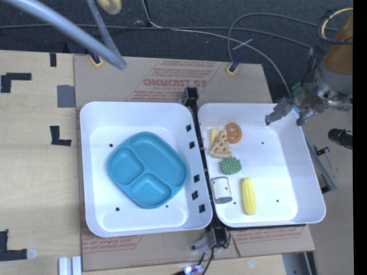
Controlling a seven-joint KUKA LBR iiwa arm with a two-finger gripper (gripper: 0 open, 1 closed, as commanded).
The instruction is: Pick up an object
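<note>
Gripper (285, 113) poised at upper right corner of right bin (314, 195), over the bin's far rim, on the end of the grey arm (335, 67) with orange band. Blurred and small in the camera view; cannot tell how far open the claw is. Nothing seen in its hold. Well apart from every object in the bin.

Candidate objects all grouped along left side of right bin, near the divider between the bins:
- orange pretzel (233, 132), farthest up, lying flat.
- yellow waffle piece (218, 143), just beside the pretzel on its left, possibly touching it; edge contact not resolvable.
- green bumpy item (231, 165), perhaps a toy broccoli, just below the waffle piece.
- small can (221, 189), silver with white label, close against left wall of the bin, below the green item.
- yellow corn cob (248, 195), beside the can on its right, lying lengthwise toward the near rim, apart from the can.

Centre and right half of the right bin's floor bare white.

Left bin (94, 153): blue divided tray (148, 169), three compartments, lying flat near the middle, turned at a slant to the bin walls.

Both bins on brown cardboard sheet (172, 82) on the bench.
</note>
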